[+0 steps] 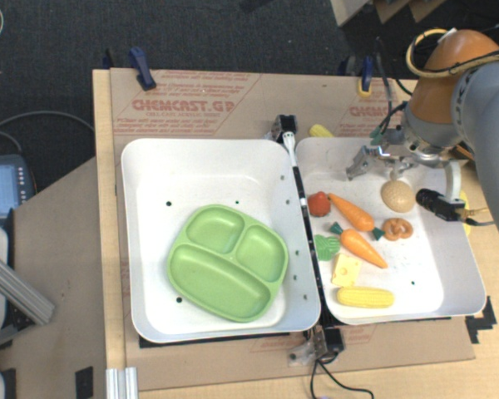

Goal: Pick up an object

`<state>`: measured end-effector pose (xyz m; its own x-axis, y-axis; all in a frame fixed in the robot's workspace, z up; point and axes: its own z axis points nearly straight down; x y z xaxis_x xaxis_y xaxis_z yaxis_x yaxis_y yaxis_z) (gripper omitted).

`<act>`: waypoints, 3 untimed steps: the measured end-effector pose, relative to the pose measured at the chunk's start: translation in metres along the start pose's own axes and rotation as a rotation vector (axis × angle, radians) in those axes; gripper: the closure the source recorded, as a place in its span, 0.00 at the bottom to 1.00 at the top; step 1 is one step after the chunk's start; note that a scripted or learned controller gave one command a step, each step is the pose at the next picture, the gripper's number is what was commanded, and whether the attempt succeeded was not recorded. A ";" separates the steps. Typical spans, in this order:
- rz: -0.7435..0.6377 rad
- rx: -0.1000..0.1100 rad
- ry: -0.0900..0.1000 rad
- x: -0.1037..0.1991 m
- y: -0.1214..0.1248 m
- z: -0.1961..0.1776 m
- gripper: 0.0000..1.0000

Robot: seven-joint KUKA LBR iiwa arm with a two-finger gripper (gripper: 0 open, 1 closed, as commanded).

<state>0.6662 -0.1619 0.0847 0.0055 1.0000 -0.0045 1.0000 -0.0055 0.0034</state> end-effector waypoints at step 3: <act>0.002 0.008 0.004 -0.035 -0.074 -0.035 0.00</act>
<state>0.5920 -0.1965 0.1197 0.0071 1.0000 -0.0001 1.0000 -0.0071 -0.0044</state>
